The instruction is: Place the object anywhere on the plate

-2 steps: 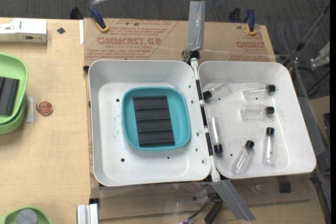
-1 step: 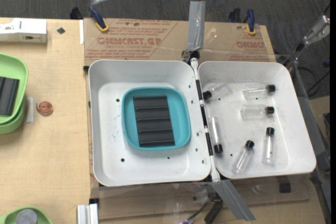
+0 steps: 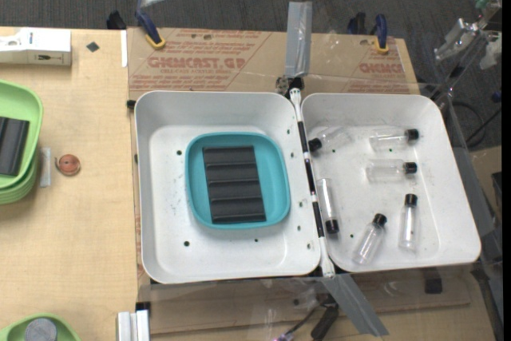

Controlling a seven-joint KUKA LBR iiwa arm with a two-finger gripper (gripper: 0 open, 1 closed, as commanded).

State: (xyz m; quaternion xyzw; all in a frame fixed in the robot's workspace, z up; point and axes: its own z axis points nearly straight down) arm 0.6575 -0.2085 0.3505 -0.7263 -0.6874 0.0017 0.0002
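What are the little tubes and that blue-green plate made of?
The tubes look like clear plastic or glass: the white bin shows through them, and each has a black cap, probably plastic. The plate seems to be smooth teal plastic with a soft sheen along its rim. The dark ribbed block on it looks matte, maybe rubber or foam; hard to tell.

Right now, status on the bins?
Teal plate in left bin, dark ridged insert on it. Six clear vials, black caps, loose in right bin; nearest along the divider. None on plate yet.
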